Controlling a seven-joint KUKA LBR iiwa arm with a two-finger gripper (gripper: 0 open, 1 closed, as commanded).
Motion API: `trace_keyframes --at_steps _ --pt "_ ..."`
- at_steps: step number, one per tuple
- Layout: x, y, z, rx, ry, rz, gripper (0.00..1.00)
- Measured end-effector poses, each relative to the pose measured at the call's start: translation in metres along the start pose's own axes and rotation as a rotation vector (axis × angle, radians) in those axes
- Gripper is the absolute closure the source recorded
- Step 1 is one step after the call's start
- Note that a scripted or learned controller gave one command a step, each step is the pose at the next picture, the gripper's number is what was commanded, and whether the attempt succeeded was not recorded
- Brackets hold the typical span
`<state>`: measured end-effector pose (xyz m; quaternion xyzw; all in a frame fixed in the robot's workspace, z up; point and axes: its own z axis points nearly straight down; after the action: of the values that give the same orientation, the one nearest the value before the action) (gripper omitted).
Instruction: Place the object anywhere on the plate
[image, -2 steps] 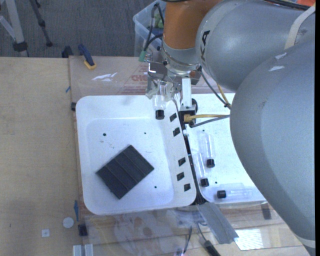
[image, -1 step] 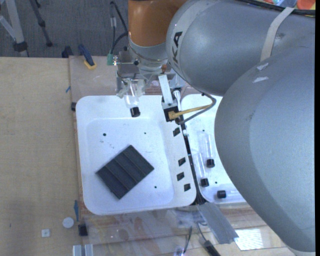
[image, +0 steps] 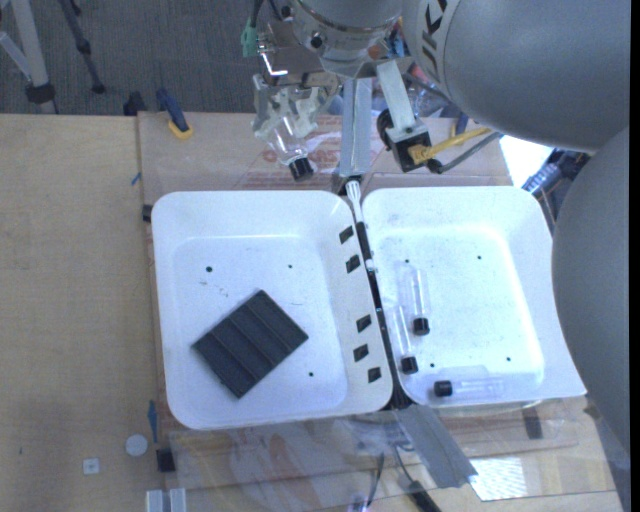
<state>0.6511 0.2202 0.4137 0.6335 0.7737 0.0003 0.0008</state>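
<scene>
The plate (image: 250, 342) is a dark grey ribbed square lying at an angle on the floor of the left bin (image: 180, 300). My gripper (image: 289, 135) hangs above the bench just beyond the left bin's far rim, well behind the plate. A clear tube with a black cap (image: 298, 166) sticks down between its pale fingers, cap end lowest. The gripper looks shut on this tube.
In the right bin (image: 520, 300) lie three more clear tubes with black caps: two near its left wall (image: 412, 292) (image: 402, 345) and one along its front (image: 468, 385). A black strip with clips (image: 362, 300) separates the bins. The arm's bulk fills the upper right.
</scene>
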Motion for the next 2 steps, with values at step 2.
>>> trace_keyframes --at_steps 2 --pt "-0.0184 0.0077 -0.0222 0.001 0.000 -0.448 1.00"
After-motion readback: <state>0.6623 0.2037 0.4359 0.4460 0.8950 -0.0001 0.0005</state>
